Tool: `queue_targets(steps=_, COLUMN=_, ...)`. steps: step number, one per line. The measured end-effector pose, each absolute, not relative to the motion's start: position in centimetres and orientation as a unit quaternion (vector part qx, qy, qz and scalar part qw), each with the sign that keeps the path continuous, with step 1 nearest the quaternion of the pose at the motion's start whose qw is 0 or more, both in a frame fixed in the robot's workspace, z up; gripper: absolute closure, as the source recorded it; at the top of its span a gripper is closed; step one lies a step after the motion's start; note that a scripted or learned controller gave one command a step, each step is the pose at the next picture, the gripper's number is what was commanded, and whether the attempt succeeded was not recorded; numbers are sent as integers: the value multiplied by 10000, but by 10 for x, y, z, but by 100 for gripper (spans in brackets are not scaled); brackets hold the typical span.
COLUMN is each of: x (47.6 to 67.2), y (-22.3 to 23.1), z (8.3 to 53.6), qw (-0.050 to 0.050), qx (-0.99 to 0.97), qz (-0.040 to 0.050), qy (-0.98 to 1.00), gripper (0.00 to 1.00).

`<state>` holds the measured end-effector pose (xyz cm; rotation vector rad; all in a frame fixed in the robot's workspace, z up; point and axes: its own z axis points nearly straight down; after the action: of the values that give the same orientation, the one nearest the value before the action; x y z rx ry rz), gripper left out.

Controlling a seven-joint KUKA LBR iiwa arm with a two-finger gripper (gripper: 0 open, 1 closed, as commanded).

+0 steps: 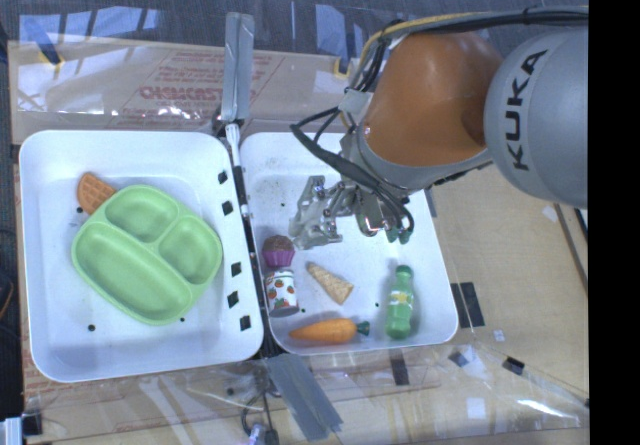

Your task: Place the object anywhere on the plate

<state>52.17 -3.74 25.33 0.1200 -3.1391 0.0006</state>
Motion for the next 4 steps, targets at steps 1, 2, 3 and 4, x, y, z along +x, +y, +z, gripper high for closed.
queue_targets(steps=1, x=591, y=-2, z=307, qw=-18, qx=438, qz=7, qy=-9990, gripper=100)
queue_targets(steps=2, x=545, y=10, z=195, qw=12, qx=-1952, qz=4, qy=-9808, gripper=100)
queue_targets(steps=3, x=599, y=74, z=192, qw=0, qx=-1620, qz=0, qy=-9868, gripper=100)
queue_targets(steps=4, x=524, y=72, z=192, qw=4, qx=-1126, qz=2, qy=-9936, gripper=100)
